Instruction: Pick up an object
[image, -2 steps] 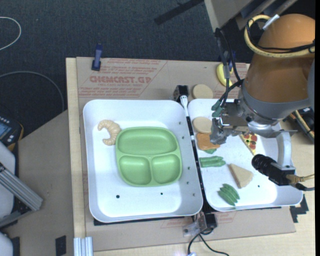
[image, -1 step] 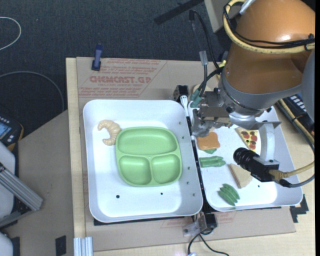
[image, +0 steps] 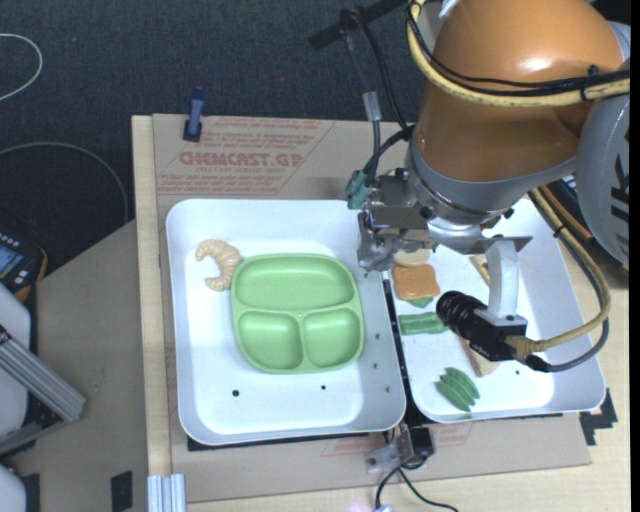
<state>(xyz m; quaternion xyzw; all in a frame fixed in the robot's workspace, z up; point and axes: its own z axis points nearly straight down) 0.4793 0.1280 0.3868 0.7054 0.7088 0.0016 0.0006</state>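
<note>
The arm's orange-banded wrist hangs over the right bin (image: 560, 395), and its gripper (image: 377, 252) reaches down at the bin's left wall, just beside a tan bread-like piece (image: 415, 281). Below that piece lies a long green bean-like item (image: 420, 323), and a darker green leafy piece (image: 458, 388) rests near the bin's front. A black cylindrical fitting (image: 470, 318) on the arm sits over the bin's middle. In the left bin (image: 200, 390) stands a green divided plate (image: 297, 310), with a pale croissant-like piece (image: 219, 262) at its upper left.
The two bins meet along a narrow seam with metal edging (image: 390, 330). A brown cardboard sheet (image: 240, 155) lies under the bins at the back, with a small blue clip (image: 194, 113) on its edge. Yellow and black cables (image: 570, 330) loop over the right bin.
</note>
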